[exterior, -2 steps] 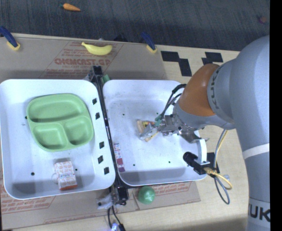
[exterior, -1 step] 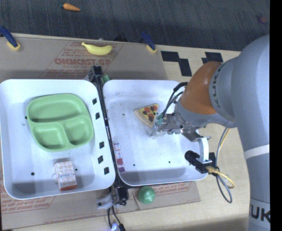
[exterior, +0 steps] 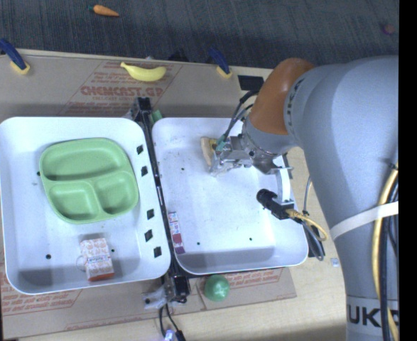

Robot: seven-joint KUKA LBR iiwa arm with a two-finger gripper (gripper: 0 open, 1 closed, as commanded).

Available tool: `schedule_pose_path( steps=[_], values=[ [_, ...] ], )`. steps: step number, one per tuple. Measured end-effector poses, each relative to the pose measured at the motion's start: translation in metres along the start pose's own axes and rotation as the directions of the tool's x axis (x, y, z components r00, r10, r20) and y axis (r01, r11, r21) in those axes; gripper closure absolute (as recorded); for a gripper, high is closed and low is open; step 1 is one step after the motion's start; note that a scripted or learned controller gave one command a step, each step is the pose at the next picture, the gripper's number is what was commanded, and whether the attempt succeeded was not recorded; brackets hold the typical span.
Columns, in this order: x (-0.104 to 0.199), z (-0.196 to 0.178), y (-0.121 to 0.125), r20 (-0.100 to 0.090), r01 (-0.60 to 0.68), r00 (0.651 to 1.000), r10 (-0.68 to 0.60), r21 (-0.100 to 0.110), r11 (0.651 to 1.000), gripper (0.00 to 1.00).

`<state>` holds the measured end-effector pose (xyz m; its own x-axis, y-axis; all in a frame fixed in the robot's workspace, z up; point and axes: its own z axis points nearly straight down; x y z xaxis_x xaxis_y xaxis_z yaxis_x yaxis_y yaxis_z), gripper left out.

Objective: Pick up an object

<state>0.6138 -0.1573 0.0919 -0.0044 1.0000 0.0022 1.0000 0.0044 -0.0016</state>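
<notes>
Grey arm [exterior: 350,155], bulky, fills the right side from the near edge upward; one orange band [exterior: 279,94] above the wrist, one yellow cable [exterior: 387,212] down its flank.

Count: two shallow white bins side by side. Left bin [exterior: 16,190] holds one pale green plastic tray with three compartments [exterior: 89,179] and one small printed packet, white with red markings [exterior: 96,257], toward its near edge. Right bin [exterior: 215,226] holds one small tan object [exterior: 208,150] near its far wall. Outside the bins: one green ball [exterior: 216,288] on the bench just before the right bin, one yellow banana-shaped toy [exterior: 143,70] on the cardboard sheet [exterior: 87,91] behind the bins, one small orange item [exterior: 106,10] on the dark floor, three blue clamps, e.g. [exterior: 13,56], at the cardboard's far edge.

Hard to read: tan object partly covered by the claw, shape unclear. Packet print too small to read. Arm cut off at right and bottom.

Claw [exterior: 226,158]: low in the right bin, tip touching or just beside the tan object. Finger spacing cannot be made out; cannot tell whether anything is gripped.
</notes>
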Motion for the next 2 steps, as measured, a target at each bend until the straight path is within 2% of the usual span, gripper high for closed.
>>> schedule_pose_path(
  steps=[1, 2],
  values=[
    [0.0776, -0.101, -0.0384, 0.0, 0.002, 1.0, -0.002, -0.002, 1.0, 1.0],
    [0.0767, -0.0998, -0.0394, 0.0, 0.001, 1.0, -0.001, 0.001, 1.0, 0.0]
  ],
)
